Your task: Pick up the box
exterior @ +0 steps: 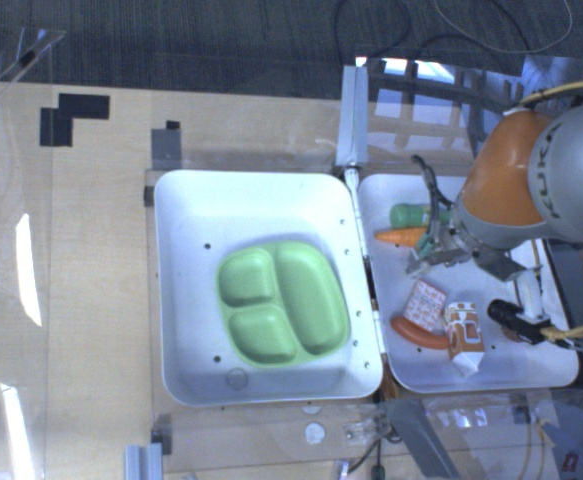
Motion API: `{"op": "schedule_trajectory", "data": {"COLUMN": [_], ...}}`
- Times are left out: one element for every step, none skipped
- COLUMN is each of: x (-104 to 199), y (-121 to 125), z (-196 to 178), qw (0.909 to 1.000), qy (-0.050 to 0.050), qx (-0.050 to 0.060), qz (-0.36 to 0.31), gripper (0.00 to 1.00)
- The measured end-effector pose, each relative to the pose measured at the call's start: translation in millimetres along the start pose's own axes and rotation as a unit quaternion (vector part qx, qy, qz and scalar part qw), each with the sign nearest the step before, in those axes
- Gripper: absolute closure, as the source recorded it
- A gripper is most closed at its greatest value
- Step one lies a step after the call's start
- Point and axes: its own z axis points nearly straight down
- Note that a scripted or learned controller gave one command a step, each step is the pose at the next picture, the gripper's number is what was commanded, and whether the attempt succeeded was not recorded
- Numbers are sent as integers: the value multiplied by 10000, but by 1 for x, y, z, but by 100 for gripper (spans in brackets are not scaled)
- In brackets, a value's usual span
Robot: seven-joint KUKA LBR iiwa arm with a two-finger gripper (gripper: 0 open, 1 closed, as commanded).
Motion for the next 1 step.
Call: {"op": "schedule_trajectory", "data": {"x": [0], "y": [0], "z": [0], "qw": [10000], "qy": [1], "qx": [1], "qz": [-2], "gripper": [0]}}
